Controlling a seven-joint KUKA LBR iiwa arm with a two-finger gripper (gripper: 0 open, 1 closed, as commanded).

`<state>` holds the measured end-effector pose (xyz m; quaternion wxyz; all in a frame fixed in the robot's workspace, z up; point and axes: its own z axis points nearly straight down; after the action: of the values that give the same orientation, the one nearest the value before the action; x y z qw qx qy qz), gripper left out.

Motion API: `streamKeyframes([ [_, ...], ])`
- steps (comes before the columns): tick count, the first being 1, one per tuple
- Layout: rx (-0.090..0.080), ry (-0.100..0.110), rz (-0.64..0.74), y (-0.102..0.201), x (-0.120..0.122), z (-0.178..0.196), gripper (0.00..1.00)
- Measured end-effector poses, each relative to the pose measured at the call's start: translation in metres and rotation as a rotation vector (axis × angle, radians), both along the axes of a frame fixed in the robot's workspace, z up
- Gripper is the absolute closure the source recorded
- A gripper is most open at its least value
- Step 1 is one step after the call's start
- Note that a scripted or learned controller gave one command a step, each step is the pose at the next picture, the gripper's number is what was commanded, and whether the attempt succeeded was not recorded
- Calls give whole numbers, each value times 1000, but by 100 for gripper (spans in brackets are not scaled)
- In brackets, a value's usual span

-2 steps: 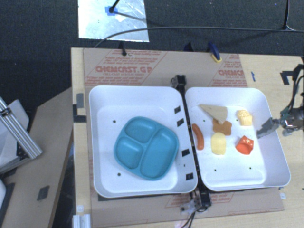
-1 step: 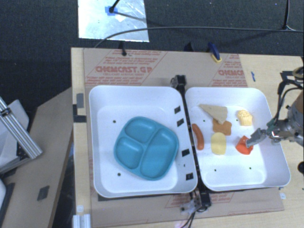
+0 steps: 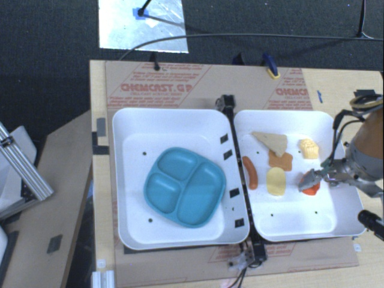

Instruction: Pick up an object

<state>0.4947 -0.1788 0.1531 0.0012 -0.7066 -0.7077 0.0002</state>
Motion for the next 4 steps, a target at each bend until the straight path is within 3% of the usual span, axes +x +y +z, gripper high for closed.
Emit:
streamKeyframes([
  [1, 0, 1, -1, 9, 1, -47, 0],
  [2, -3, -5, -2, 8, 2, -34, 100],
  [4, -4, -9, 4, 10, 15, 78, 100],
])
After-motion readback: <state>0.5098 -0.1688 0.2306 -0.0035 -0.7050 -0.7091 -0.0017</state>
